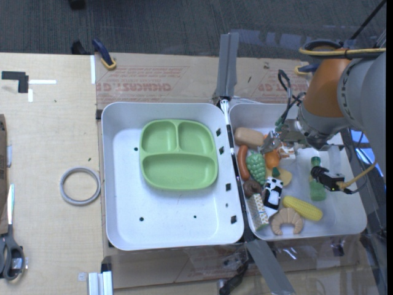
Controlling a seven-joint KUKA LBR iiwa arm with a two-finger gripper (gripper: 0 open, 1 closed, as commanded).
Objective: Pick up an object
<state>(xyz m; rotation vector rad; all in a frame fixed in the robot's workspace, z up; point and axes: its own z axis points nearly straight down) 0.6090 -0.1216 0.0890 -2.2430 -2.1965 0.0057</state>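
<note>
white plastic makes up both shallow bins on the bench. the left bin carries a green divided plate, sitting toward its 12 o'clock half with its three compartments bare. the right bin holds a heap of toy food crowded along its 9 o'clock wall.

in that heap, a tan bread roll lies at about 11 o'clock, a red sausage runs down just beside the dividing wall, and a bumpy green vegetable rests against it. an orange piece sits just at the vegetable's 2 o'clock. toward 6 o'clock come a black-and-white toy, a yellow corn cob and a beige croissant. a small green bottle stands apart from the heap, near the bin's 3 o'clock side.

the grey arm with its orange band comes in from 3 o'clock, and the gripper is down over the heap's 12 o'clock end, just above the orange piece and beside the bread roll. the claw's state cannot be told here; clutter hides it, and no object is seen clasped in it.

outside the bins, at 9 o'clock on the wooden bench, lie a grey ring and scissors.
</note>
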